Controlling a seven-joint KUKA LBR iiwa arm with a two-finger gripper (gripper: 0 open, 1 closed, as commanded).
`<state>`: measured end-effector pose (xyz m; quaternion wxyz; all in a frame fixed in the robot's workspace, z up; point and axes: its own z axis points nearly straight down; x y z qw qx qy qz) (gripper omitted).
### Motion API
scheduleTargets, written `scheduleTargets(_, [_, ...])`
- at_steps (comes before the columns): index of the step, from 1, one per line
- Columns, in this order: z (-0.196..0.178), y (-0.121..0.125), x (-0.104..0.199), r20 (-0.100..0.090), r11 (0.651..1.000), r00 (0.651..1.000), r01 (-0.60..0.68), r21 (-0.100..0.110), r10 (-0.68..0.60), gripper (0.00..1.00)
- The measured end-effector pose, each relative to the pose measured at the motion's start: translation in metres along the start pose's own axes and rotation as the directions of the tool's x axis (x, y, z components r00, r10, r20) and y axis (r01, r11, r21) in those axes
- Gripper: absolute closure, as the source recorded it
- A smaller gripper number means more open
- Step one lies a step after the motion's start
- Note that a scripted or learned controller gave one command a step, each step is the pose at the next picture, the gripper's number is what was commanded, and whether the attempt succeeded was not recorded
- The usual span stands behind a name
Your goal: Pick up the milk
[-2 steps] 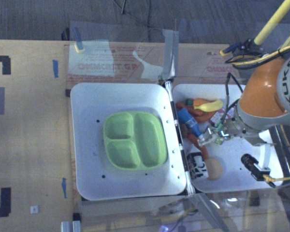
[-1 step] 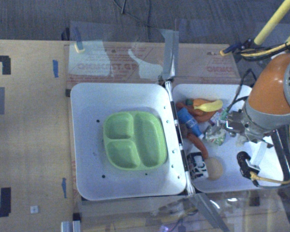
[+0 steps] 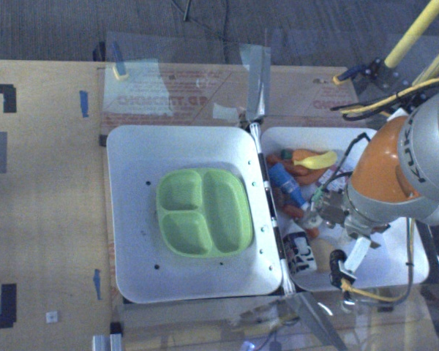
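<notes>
we see our gripper (image 3: pixel 323 212) low in the right bin (image 3: pixel 395 269); whether it is spread or pinching we cannot tell. the milk (image 3: pixel 298 251), a black-and-white carton, lies just below-left of it. a green tray (image 3: pixel 203 212) sits well left.

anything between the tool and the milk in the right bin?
Can't name a blocker. The black-and-white carton at the right bin's near-left corner looks like the milk. The tool sits just right of it, above it in frame. Blue and orange toys lie farther back, off that path.
</notes>
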<state>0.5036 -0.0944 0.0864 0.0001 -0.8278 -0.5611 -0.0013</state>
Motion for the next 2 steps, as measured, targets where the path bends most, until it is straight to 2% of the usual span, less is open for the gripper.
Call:
scheduleTargets(1, [0.0, -0.001, -0.064, 0.001, 0.982, 0.982, 0.188, 0.001, -0.188, 0.0])
scheduleTargets(2, [-0.097, -0.008, 0.052, 0.003, 0.993, 0.993, 0.121, 0.007, -0.121, 0.0])
